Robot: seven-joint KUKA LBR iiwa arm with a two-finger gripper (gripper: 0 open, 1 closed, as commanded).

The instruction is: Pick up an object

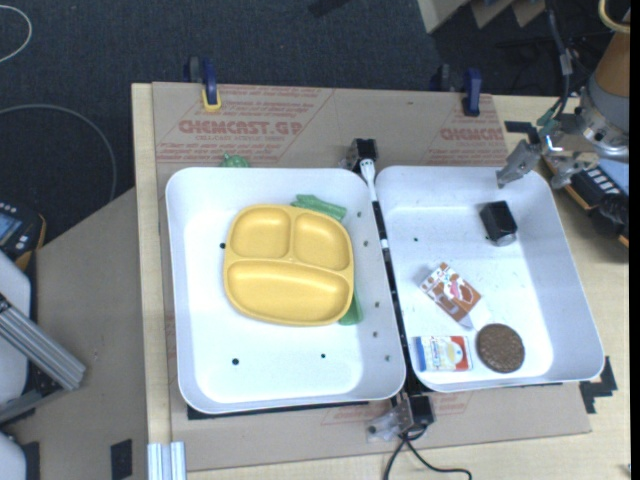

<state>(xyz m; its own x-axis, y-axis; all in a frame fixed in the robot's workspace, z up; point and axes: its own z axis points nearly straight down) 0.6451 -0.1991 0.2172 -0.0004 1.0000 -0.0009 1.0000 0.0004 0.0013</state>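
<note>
Four small things lie in the right bin (565, 258): a black block (497, 221), a brown disc (500, 348), two packets. The gripper (525, 158) hovers over its far rim; whether its jaws are open, I cannot tell. Approach step: next, descend onto the block.

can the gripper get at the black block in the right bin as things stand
Probably yes. The gripper hangs over the right bin's far rim, close to the black block, which lies apart from the other items with bare floor around it and nothing on top.
</note>
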